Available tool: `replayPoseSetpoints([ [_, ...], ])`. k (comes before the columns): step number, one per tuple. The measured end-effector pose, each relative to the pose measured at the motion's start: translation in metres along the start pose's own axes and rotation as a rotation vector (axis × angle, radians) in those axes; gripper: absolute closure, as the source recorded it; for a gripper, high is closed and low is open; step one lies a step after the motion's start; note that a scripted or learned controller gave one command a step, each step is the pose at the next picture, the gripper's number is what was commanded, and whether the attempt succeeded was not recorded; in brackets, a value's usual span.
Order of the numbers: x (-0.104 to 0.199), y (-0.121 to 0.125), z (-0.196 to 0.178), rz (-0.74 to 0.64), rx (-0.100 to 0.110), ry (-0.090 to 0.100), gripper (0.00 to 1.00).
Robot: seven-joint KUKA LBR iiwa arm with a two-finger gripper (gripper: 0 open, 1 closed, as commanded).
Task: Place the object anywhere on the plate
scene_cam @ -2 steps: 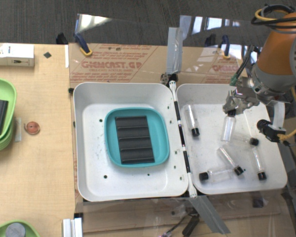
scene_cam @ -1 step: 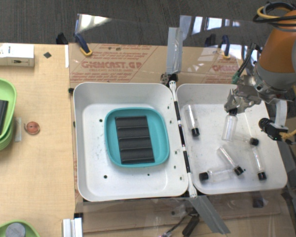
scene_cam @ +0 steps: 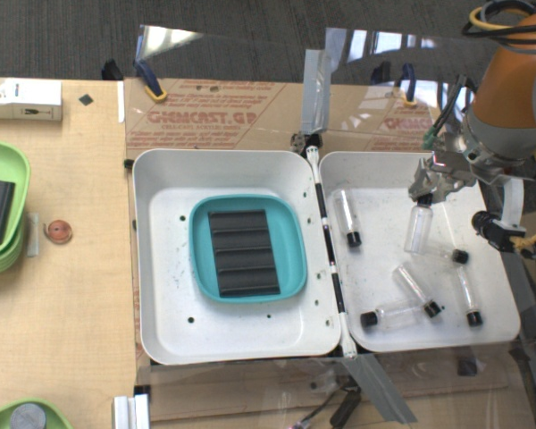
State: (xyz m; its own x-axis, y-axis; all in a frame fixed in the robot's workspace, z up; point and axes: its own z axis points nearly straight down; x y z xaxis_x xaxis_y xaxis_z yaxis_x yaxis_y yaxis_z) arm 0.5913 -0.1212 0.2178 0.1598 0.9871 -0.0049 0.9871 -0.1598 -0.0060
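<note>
The tool (scene_cam: 426,192) hangs over the right bin (scene_cam: 509,324), a clear tube (scene_cam: 418,229) dangling upright pinched between its fingers, with the teal plate (scene_cam: 290,217) well to its left.

The arm (scene_cam: 505,96) has an orange band, rounded and glossy, over a grey wrist section. Yellow and black cables (scene_cam: 500,16) loop above the band. Below the wrist sits the gripper (scene_cam: 426,190), silver-grey metal with dark fittings. A black knob (scene_cam: 488,226) juts beside it.
</note>
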Motion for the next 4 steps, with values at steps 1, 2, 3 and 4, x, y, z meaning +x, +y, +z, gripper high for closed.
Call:
replayPoseSetpoints([
  [1,-0.001,0.0,-0.008,-0.001,0.002,-0.001,1.0],
  [2,-0.001,0.0,-0.008,0.0,0.002,-0.002,0.0],
  [3,-0.046,-0.012,-0.127,0.056,-0.004,0.003,0.0],
  [4,-0.076,0.028,-0.223,0.042,-0.004,0.003,0.0],
])
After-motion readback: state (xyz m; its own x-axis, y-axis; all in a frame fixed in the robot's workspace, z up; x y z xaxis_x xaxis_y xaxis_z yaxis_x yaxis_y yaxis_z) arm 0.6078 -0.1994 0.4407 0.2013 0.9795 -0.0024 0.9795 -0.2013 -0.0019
